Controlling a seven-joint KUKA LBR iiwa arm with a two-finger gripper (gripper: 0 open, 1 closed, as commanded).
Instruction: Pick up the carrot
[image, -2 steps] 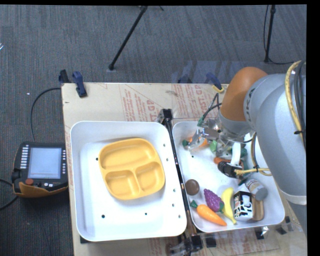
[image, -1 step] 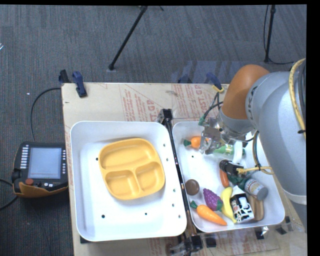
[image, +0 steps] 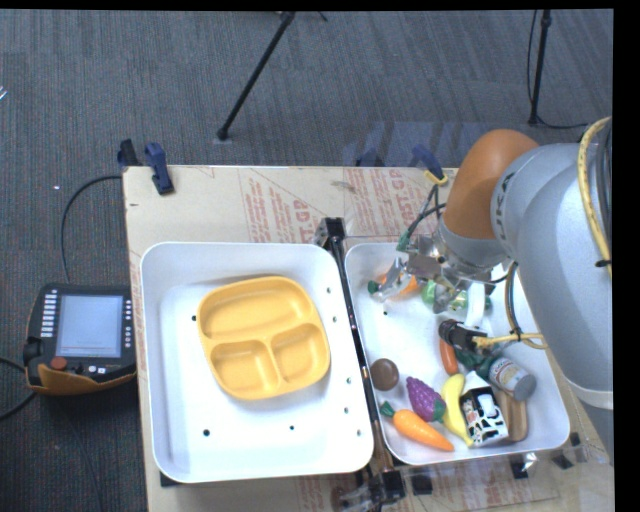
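- Fingers (image: 400, 282) of mine hang low at the back of the right bin (image: 555, 425), against a small orange-and-green piece (image: 385, 286); whether they grip it I cannot tell.
- My carrot (image: 422, 431) lies well apart from them at the bin's front edge. It is smooth and tapered, orange with a green stub.
- Just behind it are a knobbly purple grape bunch (image: 425, 398), a curved yellow banana (image: 455, 405) and a round brown ball (image: 384, 374).
- The left bin (image: 165, 440) holds a glossy yellow three-part tray (image: 263, 335).
- Both bins rest on a printed board worktop (image: 250, 205).
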